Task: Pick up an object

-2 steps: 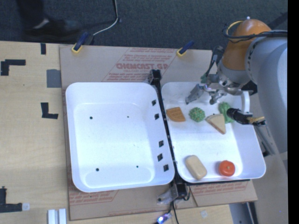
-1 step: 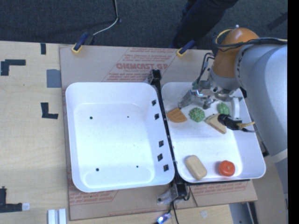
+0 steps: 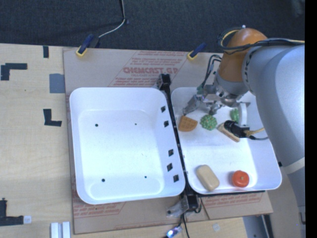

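My gripper hangs low over the back left part of the right bin, and its fingers are spread open with nothing between them. Under its left finger lies an orange wedge-shaped piece. A green broccoli-like piece sits below its right finger. A smaller green piece lies to the right, partly hidden by the wrist. Near the bin's front edge rest a tan bread roll and a red tomato.
The left bin stands beside the right one, separated by a black divider strip. Both bins rest on a cardboard sheet on the wooden bench. The grey arm covers the right bin's back right corner.
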Tool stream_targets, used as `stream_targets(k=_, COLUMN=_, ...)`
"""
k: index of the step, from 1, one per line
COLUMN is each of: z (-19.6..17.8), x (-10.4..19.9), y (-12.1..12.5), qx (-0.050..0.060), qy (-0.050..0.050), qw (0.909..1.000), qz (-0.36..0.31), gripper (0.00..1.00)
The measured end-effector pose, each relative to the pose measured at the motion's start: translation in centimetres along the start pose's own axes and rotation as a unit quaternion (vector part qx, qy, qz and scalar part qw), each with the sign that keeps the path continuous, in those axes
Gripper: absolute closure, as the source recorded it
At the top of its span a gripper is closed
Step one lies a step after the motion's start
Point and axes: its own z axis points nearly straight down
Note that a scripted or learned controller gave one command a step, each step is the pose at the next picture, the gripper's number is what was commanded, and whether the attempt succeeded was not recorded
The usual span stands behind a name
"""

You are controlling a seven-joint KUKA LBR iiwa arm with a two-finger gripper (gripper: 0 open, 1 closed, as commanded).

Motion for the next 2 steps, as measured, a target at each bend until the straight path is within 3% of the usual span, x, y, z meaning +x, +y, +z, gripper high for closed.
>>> stream_targets(k=2, z=0.01, x=0.90, y=0.00, qx=0.000, qy=0.001, qw=1.0000, qz=0.000, gripper=0.00)
